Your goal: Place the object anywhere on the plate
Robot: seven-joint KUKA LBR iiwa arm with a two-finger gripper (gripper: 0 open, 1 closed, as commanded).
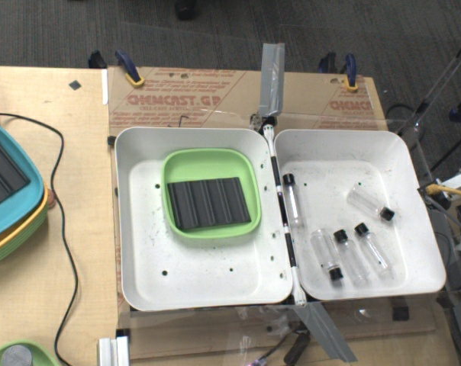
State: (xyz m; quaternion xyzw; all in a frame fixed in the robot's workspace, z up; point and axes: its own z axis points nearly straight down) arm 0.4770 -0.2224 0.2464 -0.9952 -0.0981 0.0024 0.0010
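On the tabletop [55,280], two shallow white bins sit side by side, touching along their inner edges. The left bin [139,273] holds a light green plate [210,166], square with rounded corners, set toward the far half of the bin. A dark grey ribbed mat [211,203] lies flat on the plate and covers most of its floor, with the green rim showing all around it.

The right bin [398,166] holds several clear plastic vials with black caps. One vial [291,197] lies along the bin's left wall, just beside the seam between the bins, its cap pointing to the far side. A second vial [370,203] lies tilted near the middle right, its cap toward the right wall. Three more vials [351,256] lie close together in the near part of the bin, roughly parallel, their clear bodies faint against the white floor. All of the vials lie in the right bin, well apart from the plate.

Behind both bins, a brown cardboard sheet [177,97] with red print is held by blue and yellow clamps [128,67] at its far corners. At the left edge of the tabletop, a teal tray [9,181] rests stacked on others, and a black cable [62,204] runs across the wood. How far open the gripper stands cannot be told.
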